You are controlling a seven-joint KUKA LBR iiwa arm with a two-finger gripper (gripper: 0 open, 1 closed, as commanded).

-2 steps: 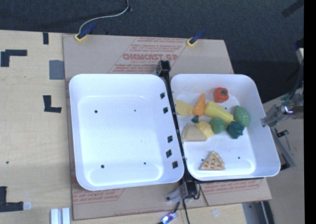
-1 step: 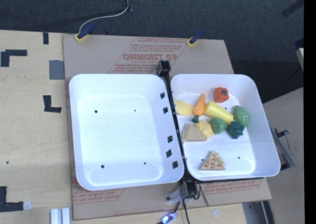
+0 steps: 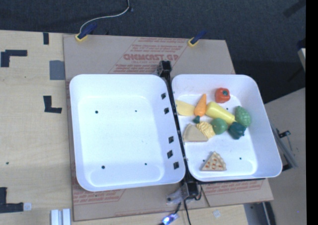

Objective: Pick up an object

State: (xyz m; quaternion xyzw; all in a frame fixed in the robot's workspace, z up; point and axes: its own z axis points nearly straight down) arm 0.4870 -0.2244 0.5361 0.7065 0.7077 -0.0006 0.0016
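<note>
Toy food lies clustered in the right bin (image 3: 258, 119), all of it in the half nearer the divider and toward the far wall. A carrot (image 3: 200, 105) stands out by its direction: its long axis runs slantwise, the narrow orange tip toward the far wall and a little right, the green-capped butt toward the near side, just beside a yellow wedge (image 3: 184, 108) that rests close to the divider. Right of the carrot a yellow corn-like piece (image 3: 219, 112) lies with its long axis slanting from upper left down to lower right, touching a green leafy piece (image 3: 243, 115) at its right end. A red tomato (image 3: 222, 95) sits apart, nearest the far wall. Below the corn are a small green piece (image 3: 220, 127) and a dark teal piece (image 3: 236, 130), and left of them a tan flat slice (image 3: 195, 133) with a ridged yellow piece (image 3: 206, 128) overlapping its right edge. A triangular pizza slice (image 3: 213, 162) lies alone toward the near wall, its point toward the far side. The left bin (image 3: 119, 129) sits touching the right one along the divider. With no arm or gripper over the bench, I cannot tell the gripper's opening or relate the objects to it.
</note>
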